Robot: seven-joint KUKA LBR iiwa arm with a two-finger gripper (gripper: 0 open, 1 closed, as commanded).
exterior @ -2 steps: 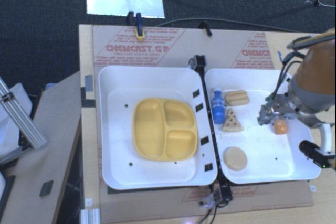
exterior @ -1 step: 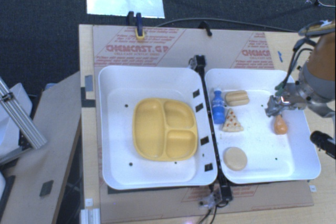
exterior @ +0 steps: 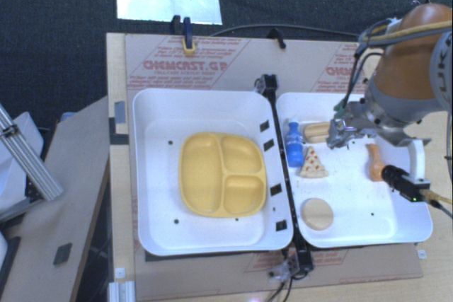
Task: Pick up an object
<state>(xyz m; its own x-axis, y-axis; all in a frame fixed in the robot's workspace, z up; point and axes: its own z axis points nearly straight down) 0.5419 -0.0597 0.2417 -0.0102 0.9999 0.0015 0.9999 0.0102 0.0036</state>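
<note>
Reading "CHEMCAST GP", the board lies under both bins; fingers state unclear

The right bin holds five small things. A blue bottle lies along the bin's left wall, its cap toward the far side. Just right of it, a tan bread-roll-like piece lies crosswise, its right end under the gripper. A triangular pizza slice, pale with dark red spots, lies flat just below the roll and beside the bottle. A round beige disc, like a cookie or bun, lies flat nearer the front, apart from the others. An orange carrot-like piece lies toward the right, partly hidden by the arm.
</note>
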